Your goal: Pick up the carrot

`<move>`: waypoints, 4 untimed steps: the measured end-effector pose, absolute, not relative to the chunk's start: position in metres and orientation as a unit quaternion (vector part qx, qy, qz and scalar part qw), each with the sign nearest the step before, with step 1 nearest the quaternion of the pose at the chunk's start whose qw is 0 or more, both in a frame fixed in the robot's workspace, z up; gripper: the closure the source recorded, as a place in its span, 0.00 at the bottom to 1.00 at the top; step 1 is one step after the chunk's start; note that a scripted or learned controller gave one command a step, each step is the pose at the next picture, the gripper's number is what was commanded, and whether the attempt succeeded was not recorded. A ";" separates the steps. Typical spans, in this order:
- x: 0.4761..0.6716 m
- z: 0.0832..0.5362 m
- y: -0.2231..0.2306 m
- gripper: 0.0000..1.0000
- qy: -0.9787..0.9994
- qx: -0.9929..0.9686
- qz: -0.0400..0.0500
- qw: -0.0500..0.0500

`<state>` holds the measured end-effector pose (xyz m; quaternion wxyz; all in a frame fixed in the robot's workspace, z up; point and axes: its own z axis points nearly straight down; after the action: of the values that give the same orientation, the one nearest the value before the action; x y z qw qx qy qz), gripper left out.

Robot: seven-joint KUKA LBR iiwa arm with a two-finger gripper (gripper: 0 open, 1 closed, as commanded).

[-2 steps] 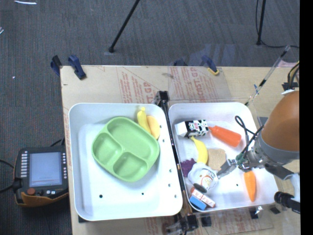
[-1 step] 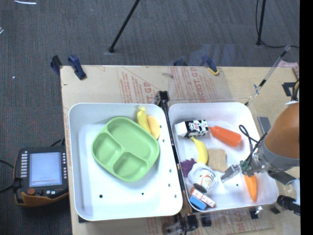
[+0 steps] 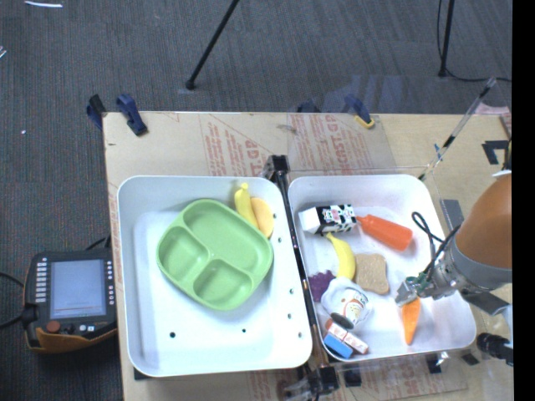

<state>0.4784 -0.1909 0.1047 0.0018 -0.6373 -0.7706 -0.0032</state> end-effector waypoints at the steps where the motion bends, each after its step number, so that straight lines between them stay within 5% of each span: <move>1: 0.494 0.161 -0.123 1.00 -0.592 -0.806 0.000 0.002; 2: 0.475 0.186 -0.058 1.00 -0.533 -0.846 0.002 0.003; 3: 0.504 0.219 -0.108 1.00 -0.670 -0.742 0.001 0.000; 4: 0.504 0.219 -0.108 0.00 -0.671 -0.742 0.001 0.001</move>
<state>0.5036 -0.1078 0.2191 0.0009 -0.7418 -0.6707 0.0010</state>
